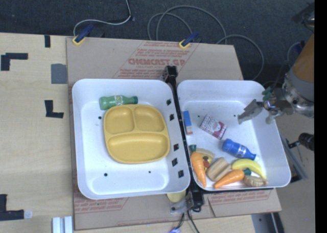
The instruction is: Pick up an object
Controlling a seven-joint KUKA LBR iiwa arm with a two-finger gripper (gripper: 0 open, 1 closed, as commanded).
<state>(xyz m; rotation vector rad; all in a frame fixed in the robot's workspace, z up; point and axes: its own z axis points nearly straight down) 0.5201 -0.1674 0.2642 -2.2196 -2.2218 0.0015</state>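
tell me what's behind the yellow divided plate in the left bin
A green bottle lies on its side behind the yellow divided plate, near the left bin's far wall. Its lower edge meets the plate's rim, so whether the two overlap or just touch cannot be told.

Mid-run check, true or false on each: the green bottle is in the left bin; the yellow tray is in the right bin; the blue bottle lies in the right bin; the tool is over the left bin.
1. The green bottle is in the left bin: true.
2. The yellow tray is in the right bin: false, it lies in the left bin.
3. The blue bottle lies in the right bin: true.
4. The tool is over the left bin: false, it hangs over the right bin's right side.
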